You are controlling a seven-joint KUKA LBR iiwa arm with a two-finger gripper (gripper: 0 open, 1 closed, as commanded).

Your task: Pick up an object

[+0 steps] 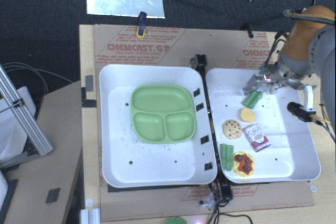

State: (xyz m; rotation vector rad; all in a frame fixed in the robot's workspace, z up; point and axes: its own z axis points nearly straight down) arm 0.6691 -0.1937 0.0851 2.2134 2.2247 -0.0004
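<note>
**Tool low over green piece in right bin**

Task's thing taken as the green oblong piece (252, 98), lying in the upper part of the right bin (302, 152). Long axis slanted, upper end toward the top right, lower end toward the bottom left. Pale green, short and blocky, slightly ribbed in look; finer detail too small to tell.

Tool (261, 83) directly at the piece's upper end, reaching in from the right on the grey arm (320, 50) with its orange band. Finger spread not readable: cannot tell whether wide, narrow or gripping. Contact with the piece not confirmed.

Also in the right bin: yellow round item (248, 115) just below the green piece; cookie (231, 129) lower left of that; red-and-white packet (256, 137) beside the cookie; green strip (227, 157) and pizza-like piece (243, 163) near the front edge.

Left bin (113, 165) carrying a green divided plate (163, 114). Both bins side by side on the table (173, 42).
</note>
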